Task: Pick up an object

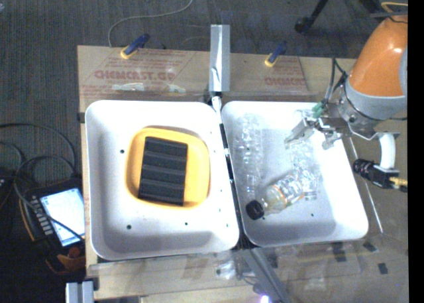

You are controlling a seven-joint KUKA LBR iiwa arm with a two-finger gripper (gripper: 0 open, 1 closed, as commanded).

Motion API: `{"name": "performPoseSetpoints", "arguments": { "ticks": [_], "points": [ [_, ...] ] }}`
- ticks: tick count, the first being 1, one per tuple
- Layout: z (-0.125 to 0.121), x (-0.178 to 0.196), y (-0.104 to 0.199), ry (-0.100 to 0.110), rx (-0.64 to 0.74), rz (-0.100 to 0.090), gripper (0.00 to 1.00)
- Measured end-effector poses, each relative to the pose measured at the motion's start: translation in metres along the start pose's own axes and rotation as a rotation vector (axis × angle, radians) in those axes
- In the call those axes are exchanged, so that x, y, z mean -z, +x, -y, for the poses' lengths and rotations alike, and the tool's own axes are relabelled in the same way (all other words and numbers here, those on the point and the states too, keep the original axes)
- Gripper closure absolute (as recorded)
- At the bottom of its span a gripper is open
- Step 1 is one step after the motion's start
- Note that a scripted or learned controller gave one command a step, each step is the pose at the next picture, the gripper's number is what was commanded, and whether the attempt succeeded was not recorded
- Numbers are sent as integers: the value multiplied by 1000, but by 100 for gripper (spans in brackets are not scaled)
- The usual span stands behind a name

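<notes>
Two white bins side by side on the bench. The left bin point(106, 162) has a yellow sponge-like block point(169, 166) with a black ribbed pad point(163, 170) on top, sitting mid-bin, slightly tilted. The right bin point(344, 222) has a clear plastic bottle point(281, 195) with a black cap point(254, 209), lying on its side near the front, cap pointing toward the divider between the bins. More clear, crinkled plastic pieces point(248, 149) lie along that bin's left side and center; hard to tell how many or what exactly.

The gripper point(311, 127) is over the upper-right part of the right bin, above the clear plastic, with the arm point(381, 63) and its orange band coming in from the right. The fingers look spread apart, nothing seen between them. Bottle is apart from the gripper, lower in the bin, resting on the floor.

Two blue-and-yellow clamps point(134, 46) at the cardboard's far edge. A tablet-like screen point(59, 212) and cables at far left on the floor.
</notes>
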State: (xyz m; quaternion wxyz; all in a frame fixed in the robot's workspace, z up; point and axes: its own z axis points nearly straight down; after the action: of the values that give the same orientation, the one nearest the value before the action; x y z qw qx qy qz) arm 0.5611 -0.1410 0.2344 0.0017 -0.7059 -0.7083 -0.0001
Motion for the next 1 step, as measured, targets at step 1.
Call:
{"name": "performPoseSetpoints", "arguments": {
  "ticks": [1],
  "points": [
    [39, -95, -78, 0, 62, -1, 0]
  ]
}}
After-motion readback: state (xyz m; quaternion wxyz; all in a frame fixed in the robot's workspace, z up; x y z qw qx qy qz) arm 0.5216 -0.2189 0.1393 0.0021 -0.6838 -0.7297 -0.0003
